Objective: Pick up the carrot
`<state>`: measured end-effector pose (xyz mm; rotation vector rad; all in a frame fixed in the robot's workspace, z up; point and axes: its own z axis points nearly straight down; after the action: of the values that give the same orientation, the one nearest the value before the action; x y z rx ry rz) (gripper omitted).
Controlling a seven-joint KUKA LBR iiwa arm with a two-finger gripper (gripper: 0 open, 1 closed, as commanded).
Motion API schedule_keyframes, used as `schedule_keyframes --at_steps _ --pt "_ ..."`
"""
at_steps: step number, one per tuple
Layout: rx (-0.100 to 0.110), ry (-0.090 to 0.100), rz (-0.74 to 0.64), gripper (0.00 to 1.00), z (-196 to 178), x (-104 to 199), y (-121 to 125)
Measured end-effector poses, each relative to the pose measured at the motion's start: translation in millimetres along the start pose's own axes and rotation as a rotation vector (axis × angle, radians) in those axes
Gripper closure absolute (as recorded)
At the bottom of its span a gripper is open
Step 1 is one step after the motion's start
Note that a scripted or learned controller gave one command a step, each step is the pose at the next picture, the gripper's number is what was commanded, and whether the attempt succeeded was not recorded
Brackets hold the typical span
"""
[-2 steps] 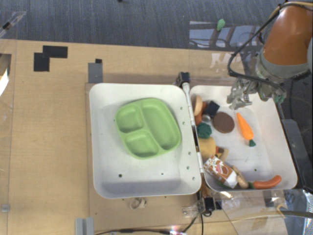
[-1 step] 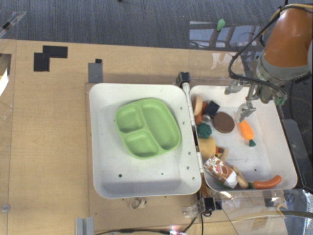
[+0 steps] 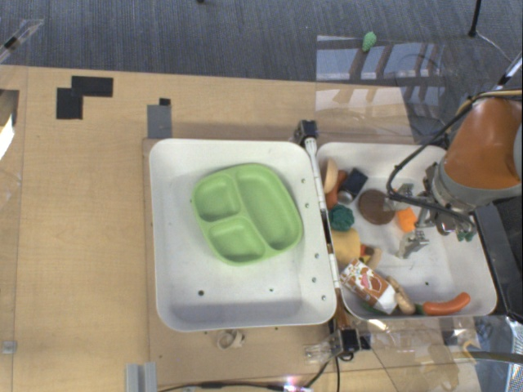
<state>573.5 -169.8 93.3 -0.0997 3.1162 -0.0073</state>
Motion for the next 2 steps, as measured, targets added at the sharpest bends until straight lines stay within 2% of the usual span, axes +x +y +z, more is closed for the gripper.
schedule_keyframes --at_steps 1,2 --pt "0.005 -0.022 -0.006 1.0 -15.3 -7.3 0.9" --pt "-0.008 0.001 -0.019 1.0 -98.4 -18.4 98.2"
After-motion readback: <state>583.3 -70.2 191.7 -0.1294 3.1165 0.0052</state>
